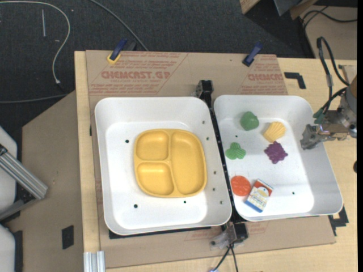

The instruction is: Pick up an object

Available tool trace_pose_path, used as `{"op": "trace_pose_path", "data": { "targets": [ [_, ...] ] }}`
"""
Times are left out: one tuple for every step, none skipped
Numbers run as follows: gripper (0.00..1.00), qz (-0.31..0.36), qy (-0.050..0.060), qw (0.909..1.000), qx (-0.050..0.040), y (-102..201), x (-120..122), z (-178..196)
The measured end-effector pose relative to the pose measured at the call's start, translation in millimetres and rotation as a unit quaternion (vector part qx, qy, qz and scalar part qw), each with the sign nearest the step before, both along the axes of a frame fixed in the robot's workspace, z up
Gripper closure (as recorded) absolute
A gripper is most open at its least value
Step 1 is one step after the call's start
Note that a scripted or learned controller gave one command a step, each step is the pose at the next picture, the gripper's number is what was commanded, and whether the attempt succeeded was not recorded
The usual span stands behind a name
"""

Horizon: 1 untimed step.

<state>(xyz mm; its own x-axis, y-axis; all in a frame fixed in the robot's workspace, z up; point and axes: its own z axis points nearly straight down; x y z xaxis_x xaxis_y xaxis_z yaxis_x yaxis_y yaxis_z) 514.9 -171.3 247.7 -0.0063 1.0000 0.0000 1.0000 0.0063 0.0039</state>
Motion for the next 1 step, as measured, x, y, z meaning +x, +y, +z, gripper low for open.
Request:
{"op": "trace_pose_path", "data": {
  "targets": [
    [1.0, 0.001, 0.0, 1.0, 0.0005, 52.5, 31.5, 1.7]
  ]
}}
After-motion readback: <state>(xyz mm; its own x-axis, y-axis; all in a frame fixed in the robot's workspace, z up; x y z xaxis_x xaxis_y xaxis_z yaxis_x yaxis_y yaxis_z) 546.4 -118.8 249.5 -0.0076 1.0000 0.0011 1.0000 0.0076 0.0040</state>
